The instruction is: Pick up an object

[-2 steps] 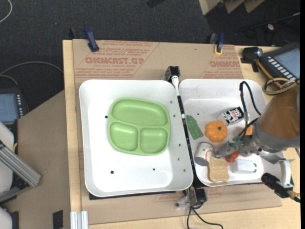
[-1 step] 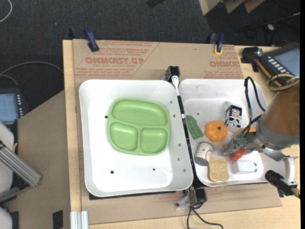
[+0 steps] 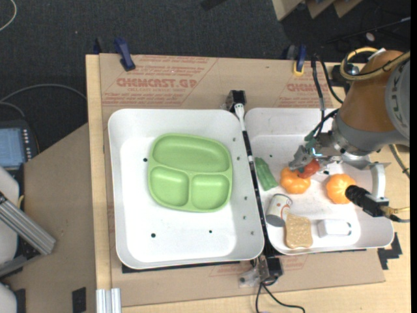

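We saw the grey arm (image 3: 378, 103), with its orange band, reaching in from the right over the right bin (image 3: 273, 126). Its hand (image 3: 306, 163) was low in that bin, just above a small red thing (image 3: 311, 169) that lay touching the top of an orange, pumpkin-like fruit (image 3: 295, 180). We could not tell whether the hand was spread or pressed together, nor whether anything sat in it, for the wrist hid it from above.

A second round orange fruit (image 3: 337, 188) lay to the right of the first, near a black part of the arm's fittings. A green, long vegetable (image 3: 264, 173) lay along the left wall of the same bin. Toward the near side we saw a small white cup with a red mark (image 3: 280, 206), tipped on its side, a slice of brown bread (image 3: 298, 231) just below it, and a flat white piece (image 3: 333, 227) beside the bread on its right.

The left bin (image 3: 130, 194) held a green divided plate (image 3: 190, 173) with three compartments, lying flat near the bin's middle. Both bins rested on a brown board (image 3: 163, 77) on the bench, which was fixed with blue clamps (image 3: 124, 52) at the far edge.
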`<state>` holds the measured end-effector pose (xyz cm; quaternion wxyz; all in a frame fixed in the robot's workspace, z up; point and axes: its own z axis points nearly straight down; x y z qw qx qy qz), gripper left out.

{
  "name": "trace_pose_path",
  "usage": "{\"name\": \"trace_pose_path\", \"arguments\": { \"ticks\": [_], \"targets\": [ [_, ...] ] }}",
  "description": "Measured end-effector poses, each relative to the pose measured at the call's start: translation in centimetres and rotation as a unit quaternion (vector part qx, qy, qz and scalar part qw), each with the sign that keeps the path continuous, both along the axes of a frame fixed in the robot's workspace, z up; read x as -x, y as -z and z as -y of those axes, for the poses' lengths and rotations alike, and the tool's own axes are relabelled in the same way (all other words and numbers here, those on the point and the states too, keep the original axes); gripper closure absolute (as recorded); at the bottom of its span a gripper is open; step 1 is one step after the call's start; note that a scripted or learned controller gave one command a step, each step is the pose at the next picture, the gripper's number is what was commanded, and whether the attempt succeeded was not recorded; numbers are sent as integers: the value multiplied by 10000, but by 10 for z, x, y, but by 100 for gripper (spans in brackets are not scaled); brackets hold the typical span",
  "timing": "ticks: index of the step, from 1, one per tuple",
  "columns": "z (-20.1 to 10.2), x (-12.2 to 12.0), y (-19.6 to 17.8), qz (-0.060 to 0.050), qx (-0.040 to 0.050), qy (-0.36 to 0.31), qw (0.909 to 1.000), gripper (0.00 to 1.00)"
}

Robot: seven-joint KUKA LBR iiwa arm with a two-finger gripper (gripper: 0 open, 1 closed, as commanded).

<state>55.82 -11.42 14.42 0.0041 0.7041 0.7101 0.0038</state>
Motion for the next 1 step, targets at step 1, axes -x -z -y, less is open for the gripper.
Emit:
{"name": "trace_pose_path", "arguments": {
  "ticks": [1],
  "targets": [
    [-69, -42, -45, -13, -11, -4, 10000, 100]
  ]
}}
